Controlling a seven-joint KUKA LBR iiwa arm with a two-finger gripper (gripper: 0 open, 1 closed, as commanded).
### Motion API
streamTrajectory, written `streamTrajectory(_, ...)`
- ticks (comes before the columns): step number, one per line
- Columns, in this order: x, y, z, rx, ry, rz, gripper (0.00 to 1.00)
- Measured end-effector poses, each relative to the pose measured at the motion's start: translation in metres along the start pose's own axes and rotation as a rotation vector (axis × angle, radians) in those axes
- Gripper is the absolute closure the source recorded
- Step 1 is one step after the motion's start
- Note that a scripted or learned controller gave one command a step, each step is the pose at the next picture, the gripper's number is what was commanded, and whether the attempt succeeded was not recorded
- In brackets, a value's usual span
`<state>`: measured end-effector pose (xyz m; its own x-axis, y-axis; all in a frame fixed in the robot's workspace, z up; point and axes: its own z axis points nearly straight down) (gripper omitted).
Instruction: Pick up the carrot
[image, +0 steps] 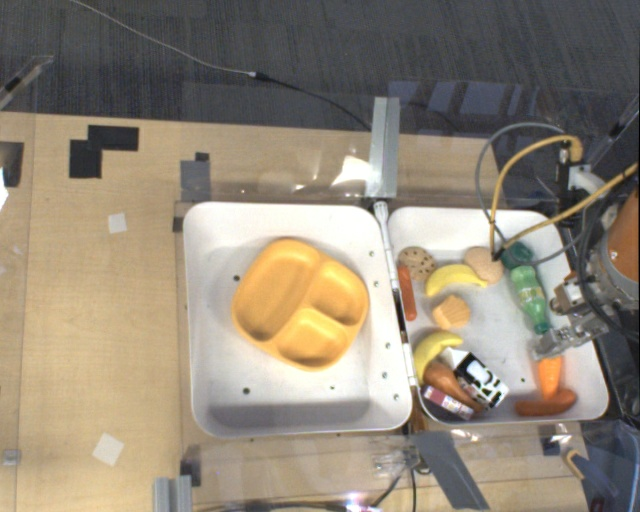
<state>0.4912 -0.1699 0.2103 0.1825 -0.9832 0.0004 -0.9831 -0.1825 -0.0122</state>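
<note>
The carrot (550, 376) is a short orange stub lying near the right bin's front right corner, just above a red-orange sausage (545, 404). My gripper (560, 338) hangs at the right side of the right bin (500, 228), directly behind the carrot and very close to its upper end. The grey wrist hardware hides how the gripper's tips stand, and nothing shows as lifted off the bin floor.
The right bin also holds a green bottle (526, 288), two bananas (455, 278), a cookie (416, 262), an orange cracker (452, 312), a slim red stick (406, 291) and a toy car (481, 381). A yellow divided plate (300, 301) lies in the left bin (215, 400).
</note>
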Motion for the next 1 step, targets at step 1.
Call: streamTrajectory(1, -0.0405, -0.0048, 0.0185, -0.007, -0.002, -0.009, 1.0)
